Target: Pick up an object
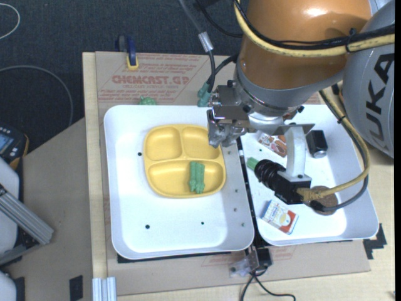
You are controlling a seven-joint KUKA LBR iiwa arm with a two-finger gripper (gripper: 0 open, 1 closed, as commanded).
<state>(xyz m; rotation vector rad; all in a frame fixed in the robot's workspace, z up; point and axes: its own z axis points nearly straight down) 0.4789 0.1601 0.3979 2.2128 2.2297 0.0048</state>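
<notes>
The pincer (pixel 218 135) hangs at the upper right corner of the yellow divided plate (pixel 155 144), over the plate's rim and close to the seam where the two bins meet; whether it is open or closed cannot be told from this slant, since the wrist above hides its tip; nothing can be seen held in it. The likeliest thing to pick, the green piece (pixel 197 177), lies in the plate's wide near compartment, toward that compartment's right end, below and a little left of the pincer and apart from it. The plate itself sits in the left bin (pixel 120 187). To the right of the plate, across the seam, the right bin (pixel 354 224) holds a printed packet (pixel 279 216), a second packet (pixel 274 143), a small black block (pixel 317 142) and a brown round thing (pixel 322 200). By the look of it the step in hand is the approach, with no grasp made yet; the next move would call for shifting the pincer toward the near compartment, centring it over the green piece, lining it across the piece's narrow width, then descending and closing without catching the plate's divider.
</notes>
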